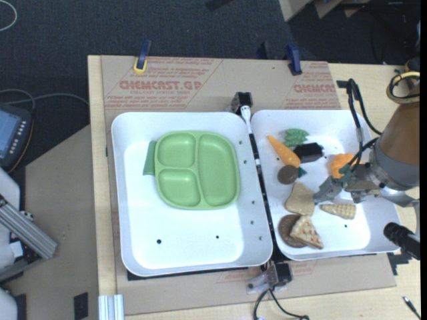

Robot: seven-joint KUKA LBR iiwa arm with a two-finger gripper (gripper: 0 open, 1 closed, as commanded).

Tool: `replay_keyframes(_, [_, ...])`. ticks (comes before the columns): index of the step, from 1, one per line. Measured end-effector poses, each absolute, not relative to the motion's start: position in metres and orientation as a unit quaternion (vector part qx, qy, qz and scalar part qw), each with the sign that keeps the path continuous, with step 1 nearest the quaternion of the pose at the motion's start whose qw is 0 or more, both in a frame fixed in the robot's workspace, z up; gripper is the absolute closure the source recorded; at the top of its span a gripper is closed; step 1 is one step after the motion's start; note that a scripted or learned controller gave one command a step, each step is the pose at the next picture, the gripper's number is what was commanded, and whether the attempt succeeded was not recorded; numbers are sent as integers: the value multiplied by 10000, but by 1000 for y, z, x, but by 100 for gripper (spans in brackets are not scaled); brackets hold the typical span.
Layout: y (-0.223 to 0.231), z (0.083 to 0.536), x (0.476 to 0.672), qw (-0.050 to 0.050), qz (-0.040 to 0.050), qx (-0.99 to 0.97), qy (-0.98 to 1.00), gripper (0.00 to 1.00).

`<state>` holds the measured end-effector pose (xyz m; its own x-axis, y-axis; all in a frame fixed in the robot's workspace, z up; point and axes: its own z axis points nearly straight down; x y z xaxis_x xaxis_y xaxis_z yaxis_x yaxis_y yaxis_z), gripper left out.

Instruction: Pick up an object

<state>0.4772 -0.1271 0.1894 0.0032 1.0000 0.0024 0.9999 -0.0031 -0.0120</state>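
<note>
I see the left bin (133, 239) holding a green divided plate (197, 169). The right bin (353, 242) holds the arm's gripper (331, 191), fingers' spread unclear to me, just above a tan wafer (339, 210), near a carrot (284, 151).

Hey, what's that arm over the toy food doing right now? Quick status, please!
Gripper low in right bin, among toy food; nothing seen between its fingers. Nearest: waffle piece, tan bread slice. Green tray sits apart in left bin.
</note>
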Motion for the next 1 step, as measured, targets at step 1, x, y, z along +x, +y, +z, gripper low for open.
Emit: replay_keyframes(1, [-127,195,480,3,0,-7072,-7070,0])
